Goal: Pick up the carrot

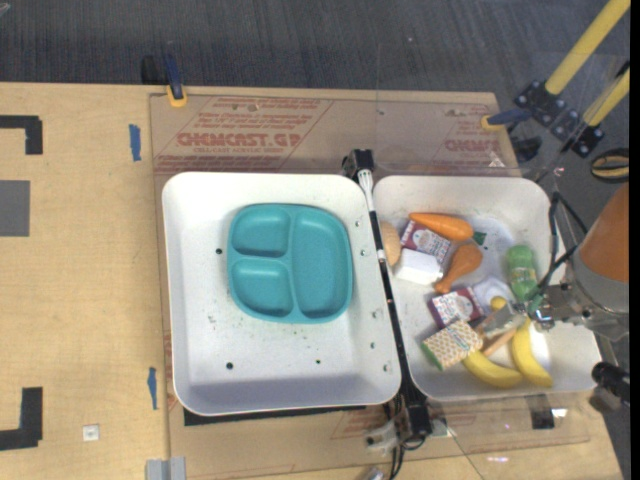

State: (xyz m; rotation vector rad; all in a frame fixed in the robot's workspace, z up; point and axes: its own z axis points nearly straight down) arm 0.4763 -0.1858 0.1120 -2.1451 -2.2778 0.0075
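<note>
The carrot (442, 226) lies at the back of the right bin (540, 200), its long axis running left-right with the tip seemingly left, and wedged among packets (424, 239) it could slip or be missed by the gripper (545, 313), whose closure cannot be told.

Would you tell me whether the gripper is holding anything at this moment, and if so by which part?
It cannot be told: the gripper sits low over the right bin near the bananas, apart from the carrot.
</note>
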